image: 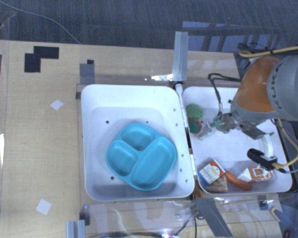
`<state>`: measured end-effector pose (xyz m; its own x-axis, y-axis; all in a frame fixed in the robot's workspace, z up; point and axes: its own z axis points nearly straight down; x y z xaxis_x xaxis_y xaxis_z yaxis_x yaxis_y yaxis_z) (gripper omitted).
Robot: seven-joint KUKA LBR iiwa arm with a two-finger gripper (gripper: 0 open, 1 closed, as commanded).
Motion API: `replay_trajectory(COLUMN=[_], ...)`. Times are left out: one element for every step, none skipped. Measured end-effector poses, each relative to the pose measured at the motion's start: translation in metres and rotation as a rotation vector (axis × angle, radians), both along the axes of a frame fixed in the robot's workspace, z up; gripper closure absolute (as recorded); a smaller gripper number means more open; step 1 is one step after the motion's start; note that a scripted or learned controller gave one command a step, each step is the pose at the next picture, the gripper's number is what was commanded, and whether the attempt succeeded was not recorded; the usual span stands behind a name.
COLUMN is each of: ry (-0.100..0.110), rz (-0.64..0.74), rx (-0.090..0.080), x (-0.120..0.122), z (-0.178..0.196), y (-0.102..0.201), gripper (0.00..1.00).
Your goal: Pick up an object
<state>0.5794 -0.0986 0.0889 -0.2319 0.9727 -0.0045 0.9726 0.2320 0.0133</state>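
My gripper hangs low over the back left part of the right bin, reaching in from the right under the orange wrist band. Just left of its tip lies a small reddish and grey object, touching or nearly touching it. A green knobbly ball lies right behind that, by the bin's left wall. Along the front of the right bin lie a small white and orange carton, a brown wedge, an orange sausage-shaped toy and a second small carton.
A blue divided plate lies in the middle of the left bin. The wall between the two bins runs close to the gripper's left. Bare white floor shows in the middle of the right bin.
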Motion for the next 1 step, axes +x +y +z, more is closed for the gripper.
replay_trajectory(ry=[0.006], rz=[0.056], rx=[0.000], x=[0.0627], z=[-0.0019], y=[-0.0081], gripper=[0.00])
